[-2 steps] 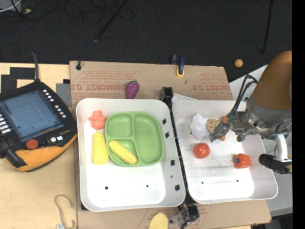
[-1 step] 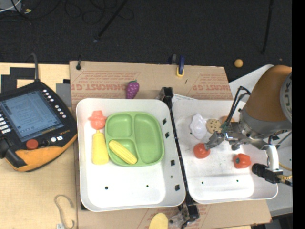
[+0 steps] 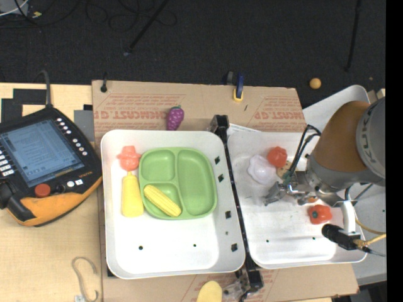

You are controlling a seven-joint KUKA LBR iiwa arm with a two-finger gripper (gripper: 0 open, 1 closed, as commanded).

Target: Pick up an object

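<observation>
In the right bin (image 3: 296, 250), a pale white-lilac object (image 3: 259, 168) lies at the upper left, with a red tomato-like object (image 3: 277, 156) touching its right side. A small red pepper (image 3: 320, 214) rests near the bin's right wall. My gripper (image 3: 279, 190) hangs low over the middle of this bin, just below and to the right of the pale object and left of the pepper. The grey arm with its orange band (image 3: 340, 140) comes in from the right and hides the bin's upper right part.
The left bin (image 3: 164, 253) holds a green divided plate (image 3: 179, 181) bearing a corn cob (image 3: 162, 201), with a yellow bottle (image 3: 131, 195) and a pink-orange toy (image 3: 128, 158) beside it. Purple grapes (image 3: 175, 117) and a yellow object (image 3: 210, 291) lie outside the bins. A teach pendant (image 3: 41, 162) lies at the left.
</observation>
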